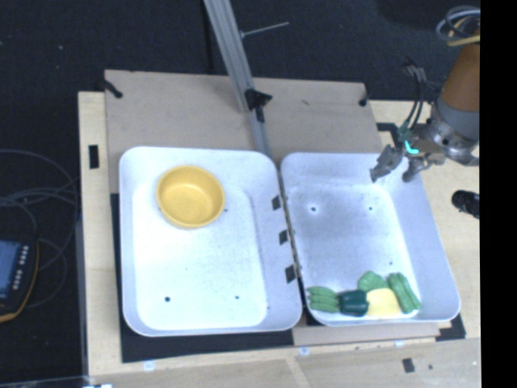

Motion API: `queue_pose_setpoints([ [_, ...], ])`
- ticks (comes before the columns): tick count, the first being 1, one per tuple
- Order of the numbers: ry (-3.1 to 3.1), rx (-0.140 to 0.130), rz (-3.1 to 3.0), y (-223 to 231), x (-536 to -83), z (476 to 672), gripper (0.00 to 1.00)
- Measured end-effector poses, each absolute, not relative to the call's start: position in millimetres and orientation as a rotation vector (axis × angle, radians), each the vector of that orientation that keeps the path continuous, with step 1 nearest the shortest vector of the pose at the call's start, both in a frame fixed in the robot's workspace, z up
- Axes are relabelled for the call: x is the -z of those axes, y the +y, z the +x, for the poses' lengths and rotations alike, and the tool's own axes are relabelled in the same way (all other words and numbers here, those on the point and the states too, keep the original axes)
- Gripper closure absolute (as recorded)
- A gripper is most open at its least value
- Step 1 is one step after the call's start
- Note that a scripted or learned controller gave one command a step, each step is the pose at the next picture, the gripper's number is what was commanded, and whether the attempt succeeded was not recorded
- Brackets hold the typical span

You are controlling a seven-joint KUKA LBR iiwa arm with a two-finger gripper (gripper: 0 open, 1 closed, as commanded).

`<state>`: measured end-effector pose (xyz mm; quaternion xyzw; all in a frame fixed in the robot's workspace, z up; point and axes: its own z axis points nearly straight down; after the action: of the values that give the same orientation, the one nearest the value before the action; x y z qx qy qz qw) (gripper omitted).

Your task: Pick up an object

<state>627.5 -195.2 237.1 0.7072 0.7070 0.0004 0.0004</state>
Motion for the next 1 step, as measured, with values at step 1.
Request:
queue_pose_setpoints([
  [1,2.220,-0.001,2.221,-195.2,-237.1,627.5,0.00],
])
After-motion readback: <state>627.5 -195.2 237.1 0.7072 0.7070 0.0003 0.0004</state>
